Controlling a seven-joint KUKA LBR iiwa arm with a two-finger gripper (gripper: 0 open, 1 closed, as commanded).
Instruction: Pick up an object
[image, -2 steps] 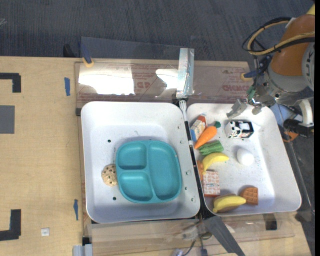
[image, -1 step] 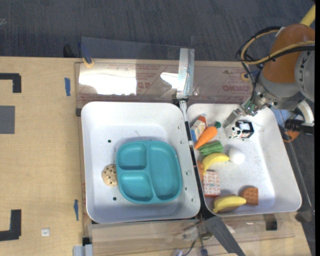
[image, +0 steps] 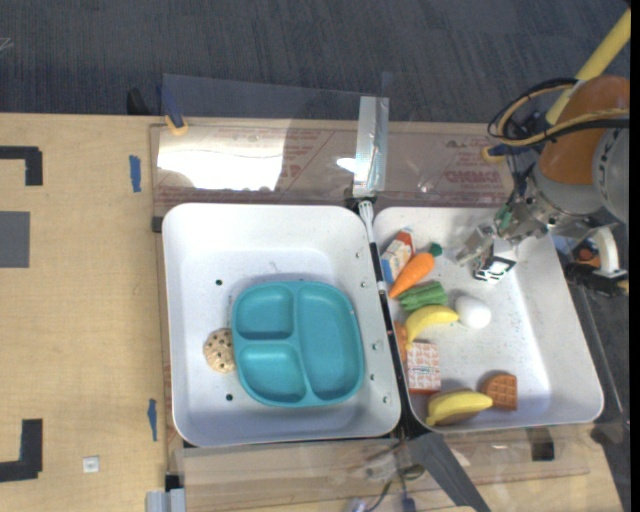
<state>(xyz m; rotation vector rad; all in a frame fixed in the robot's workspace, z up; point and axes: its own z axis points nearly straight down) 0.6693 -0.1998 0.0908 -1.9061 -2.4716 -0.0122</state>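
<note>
Food is lying in the right bin (image: 560, 330), mostly along its left side. An orange carrot (image: 412, 274) is lying tilted near the top, and a small red and white carton (image: 398, 247) is sitting just beside it, up against the wall between the bins. A green veggie (image: 423, 296) is resting right under the carrot. Below that, a yellow banana (image: 430, 320) is touching a white egg (image: 473, 315). A little red and white box (image: 423, 367) is sitting under them. At the bottom, a second banana (image: 458, 405) is lying just beside a brown waffle (image: 499, 390).

The grey arm (image: 580, 150) is reaching in from the right, and its claw (image: 490, 258) is hanging over the top part of the right bin. It is near the carrot and the egg but apart from both. The claw is looking small and blurry, so I cannot tell if it is wide or narrow, or if it is holding anything.

In the left bin (image: 190, 260), a blue-green plate (image: 297, 342) with three parts is sitting in the middle. A round cookie (image: 218, 350) is touching the plate's left edge.
</note>
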